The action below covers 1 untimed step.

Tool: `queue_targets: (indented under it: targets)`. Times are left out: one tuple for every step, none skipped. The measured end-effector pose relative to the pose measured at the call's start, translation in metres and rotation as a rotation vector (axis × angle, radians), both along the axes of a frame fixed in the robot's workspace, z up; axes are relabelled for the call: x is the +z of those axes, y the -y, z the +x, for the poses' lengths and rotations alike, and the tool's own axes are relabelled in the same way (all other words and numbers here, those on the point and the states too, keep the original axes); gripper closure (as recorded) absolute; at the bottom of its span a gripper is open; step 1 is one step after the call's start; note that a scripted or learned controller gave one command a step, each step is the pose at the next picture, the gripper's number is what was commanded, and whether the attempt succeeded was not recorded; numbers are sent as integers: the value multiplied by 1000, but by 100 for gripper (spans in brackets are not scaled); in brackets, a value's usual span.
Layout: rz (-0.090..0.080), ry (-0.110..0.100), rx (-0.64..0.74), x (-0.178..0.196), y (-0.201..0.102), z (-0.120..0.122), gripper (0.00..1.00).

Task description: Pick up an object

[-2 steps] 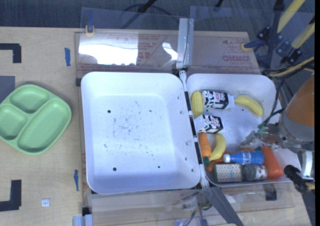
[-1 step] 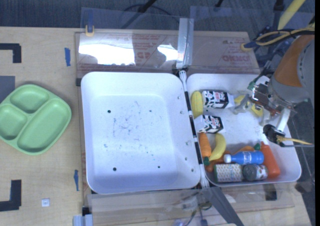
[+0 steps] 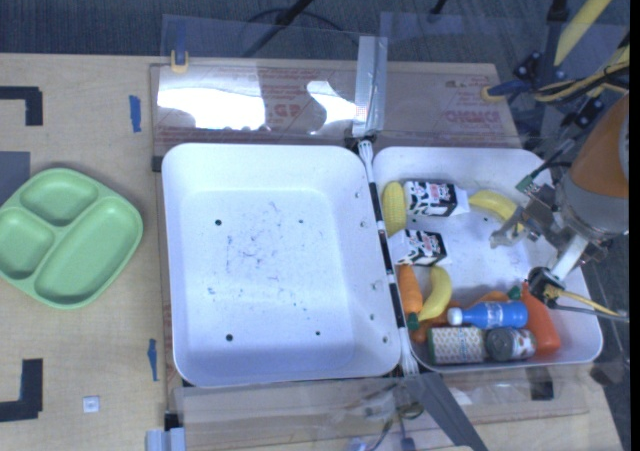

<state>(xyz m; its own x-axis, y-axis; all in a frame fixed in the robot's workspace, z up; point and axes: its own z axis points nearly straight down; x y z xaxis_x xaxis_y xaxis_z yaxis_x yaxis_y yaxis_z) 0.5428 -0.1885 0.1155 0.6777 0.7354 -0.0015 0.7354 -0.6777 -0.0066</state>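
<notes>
While the arm (image 3: 600, 164) reaches in from the right over the right bin (image 3: 580, 349), you have this stock to note, largest first.

1. Left bin (image 3: 265, 259): white and shallow, beside its twin, their rims touching at the centre.
2. Right bin: every candidate for the pick lies here, crowded toward its left and near walls, so the far right corner stays free for the arm.
3. Green divided plate (image 3: 68, 236): on the bench, well left of both bins, out of the work.
4. Gripper (image 3: 515, 229): low over the right bin's right half; you cannot tell from this slant how its closing parts stand, and nothing is seen in its grasp.
5. Blue bottle (image 3: 490, 316), lying flat by the near wall.
6. Carrot (image 3: 411, 294), along the left wall.
7. Two cow-print cartons (image 3: 432, 198), (image 3: 422, 248).
8. Bananas (image 3: 436, 292), (image 3: 494, 204); the far one lies nearest the gripper, your likeliest target.
</notes>
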Motion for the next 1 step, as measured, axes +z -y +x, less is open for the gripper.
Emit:
queue_targets:
  targets:
    - [0, -2, 3, 9, -1, 0, 100]
